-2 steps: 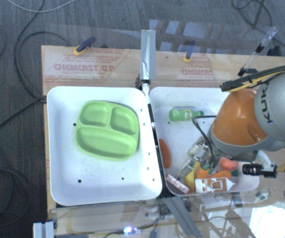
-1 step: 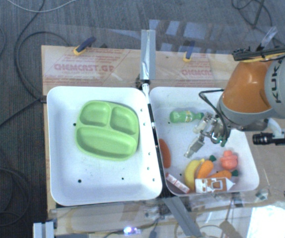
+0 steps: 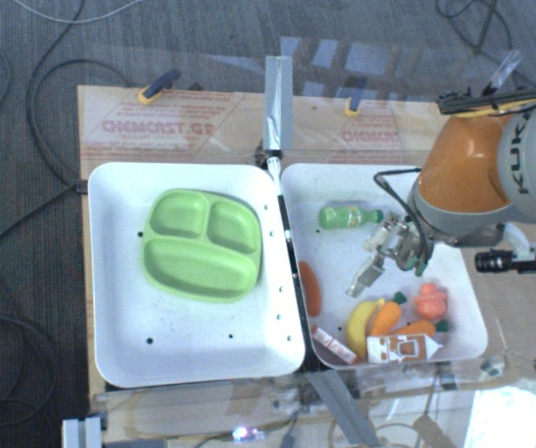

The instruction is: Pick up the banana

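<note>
The yellow banana (image 3: 360, 321) lies near the front of the right bin (image 3: 338, 250), next to an orange carrot (image 3: 387, 318). My gripper (image 3: 373, 264) hangs over the middle of that bin, a short way above and behind the banana. Its metal fingers (image 3: 369, 275) stand apart with nothing between them. The orange-banded wrist reaches in from the right.
A green bottle (image 3: 347, 217) lies at the back of the right bin. A strawberry-like red fruit (image 3: 429, 301), a second carrot (image 3: 416, 329), a small carton (image 3: 402, 348) and a red sausage (image 3: 311, 288) crowd the front. The left bin (image 3: 119, 334) holds a green divided plate (image 3: 201, 244).
</note>
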{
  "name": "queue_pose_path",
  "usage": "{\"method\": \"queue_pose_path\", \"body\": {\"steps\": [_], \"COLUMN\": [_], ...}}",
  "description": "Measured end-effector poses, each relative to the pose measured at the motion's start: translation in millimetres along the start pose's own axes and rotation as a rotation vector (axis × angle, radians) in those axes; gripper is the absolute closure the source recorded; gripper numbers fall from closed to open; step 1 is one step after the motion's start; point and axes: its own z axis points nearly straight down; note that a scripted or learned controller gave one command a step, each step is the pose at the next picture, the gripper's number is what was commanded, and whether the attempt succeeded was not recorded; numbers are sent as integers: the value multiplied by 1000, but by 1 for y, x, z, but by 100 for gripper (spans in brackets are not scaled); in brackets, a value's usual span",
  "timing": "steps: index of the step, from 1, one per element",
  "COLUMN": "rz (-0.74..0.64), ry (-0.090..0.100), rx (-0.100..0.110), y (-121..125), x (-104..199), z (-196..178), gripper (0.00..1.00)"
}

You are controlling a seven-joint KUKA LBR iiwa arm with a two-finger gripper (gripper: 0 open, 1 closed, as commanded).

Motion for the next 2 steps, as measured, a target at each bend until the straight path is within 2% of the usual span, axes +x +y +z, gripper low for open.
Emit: {"method": "queue_pose_path", "body": {"steps": [1,2], "rz": [-299,-342], "ry": [-16,-14], "rx": [0,0], "y": [-15,20], "x": [46,9], "z": [50,51], "gripper": [0,0]}}
